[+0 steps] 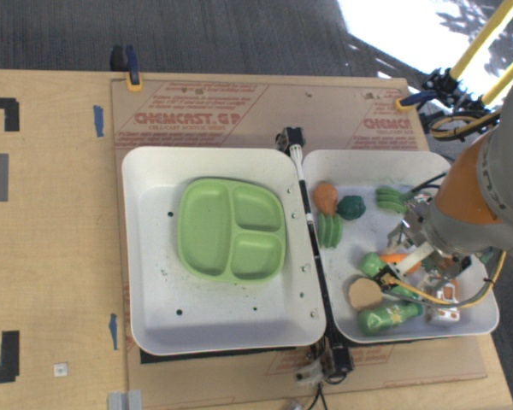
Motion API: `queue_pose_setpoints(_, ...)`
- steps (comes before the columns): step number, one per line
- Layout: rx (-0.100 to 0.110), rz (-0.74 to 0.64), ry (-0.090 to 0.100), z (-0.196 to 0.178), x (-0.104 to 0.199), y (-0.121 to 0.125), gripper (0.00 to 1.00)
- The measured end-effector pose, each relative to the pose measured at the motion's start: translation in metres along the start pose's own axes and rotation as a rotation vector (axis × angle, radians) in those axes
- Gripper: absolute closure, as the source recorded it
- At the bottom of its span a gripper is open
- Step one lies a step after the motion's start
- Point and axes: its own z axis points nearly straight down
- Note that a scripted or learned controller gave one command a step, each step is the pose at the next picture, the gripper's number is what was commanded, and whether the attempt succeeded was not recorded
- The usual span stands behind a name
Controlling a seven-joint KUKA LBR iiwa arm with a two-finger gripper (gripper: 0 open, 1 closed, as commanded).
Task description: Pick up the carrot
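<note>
The carrot lies in the right bin, showing as a small orange piece with a green leafy end on its left. My gripper is low in that bin, right over the carrot's orange end, and hides most of it. Whether the carrot is gripped is not visible. The grey arm with its orange band reaches in from the right.
Around the carrot in the right bin are a tan round piece, a green bottle-shaped toy, a green pepper, an orange ball, dark broccoli and a green pod. A green divided plate sits in the left bin.
</note>
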Motion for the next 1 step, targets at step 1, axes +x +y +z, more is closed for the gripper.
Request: queue_pose_setpoints(1, -0.002, -0.002, 0.004, -0.0112, 0.002, 0.0007, 1.0)
